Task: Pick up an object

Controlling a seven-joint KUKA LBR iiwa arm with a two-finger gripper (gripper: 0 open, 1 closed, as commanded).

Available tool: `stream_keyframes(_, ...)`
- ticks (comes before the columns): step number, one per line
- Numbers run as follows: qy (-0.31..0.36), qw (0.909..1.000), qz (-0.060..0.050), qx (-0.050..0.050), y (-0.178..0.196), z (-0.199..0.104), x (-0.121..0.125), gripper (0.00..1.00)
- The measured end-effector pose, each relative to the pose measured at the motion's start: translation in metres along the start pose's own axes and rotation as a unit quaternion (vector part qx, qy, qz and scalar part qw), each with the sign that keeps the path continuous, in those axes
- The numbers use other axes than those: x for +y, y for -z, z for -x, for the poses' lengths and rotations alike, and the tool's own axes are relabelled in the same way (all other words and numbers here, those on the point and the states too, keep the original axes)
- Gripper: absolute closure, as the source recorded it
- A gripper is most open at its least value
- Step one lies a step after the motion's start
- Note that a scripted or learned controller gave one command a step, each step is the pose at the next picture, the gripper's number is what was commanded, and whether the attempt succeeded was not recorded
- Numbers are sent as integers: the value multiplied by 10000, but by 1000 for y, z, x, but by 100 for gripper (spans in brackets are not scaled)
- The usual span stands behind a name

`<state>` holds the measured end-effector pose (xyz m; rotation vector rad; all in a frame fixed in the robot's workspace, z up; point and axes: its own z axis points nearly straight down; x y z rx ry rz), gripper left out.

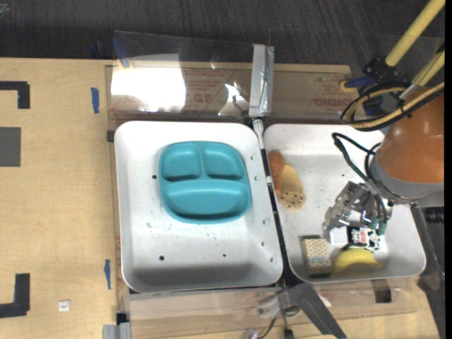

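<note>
I see my gripper (347, 226) low in the right bin (406, 260), just above the yellow thing (355, 260). I cannot tell its state. A small block (317, 254) sits beside it. The arm hides part of the bin. The left bin (134, 189) holds a blue tray (205, 181).

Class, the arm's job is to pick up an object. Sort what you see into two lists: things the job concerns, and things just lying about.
Job:
hand, low in the right bin
yellow object beside it
small patterned block
tan speckled piece

Lying about:
teal divided plate in the left bin
blue tape marks on the bench
</note>
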<state>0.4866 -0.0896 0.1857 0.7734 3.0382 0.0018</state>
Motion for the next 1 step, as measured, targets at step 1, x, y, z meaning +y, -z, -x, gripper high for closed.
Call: stream_keyframes(1,1797,9837,3,-1,15,15,-11,100)
